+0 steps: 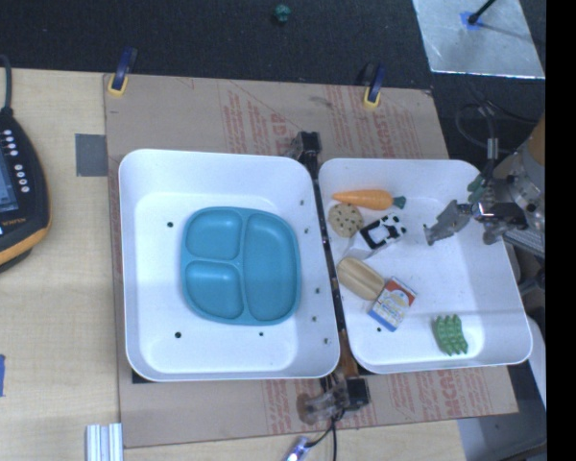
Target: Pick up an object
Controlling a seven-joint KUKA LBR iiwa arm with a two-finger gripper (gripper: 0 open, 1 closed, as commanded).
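Arm over the right bin, objects lying loose below.

From my remote seat, left to right: a black and orange pendant (5, 195) rests at the table (58, 325) edge; the left bin (144, 286) holds a blue divided plate (240, 264); the right bin (504, 286) holds a cookie (344, 219) just under an orange carrot (365, 199), a black-and-white toy (382, 231), a tan bread-like piece (359, 277) touching a small carton (393, 304), and a green block (450, 334) near the front rim. The gripper (444, 227) hangs over the bin's right half, apart from every object, nothing between its fingers; I cannot tell whether they stand open or closed.
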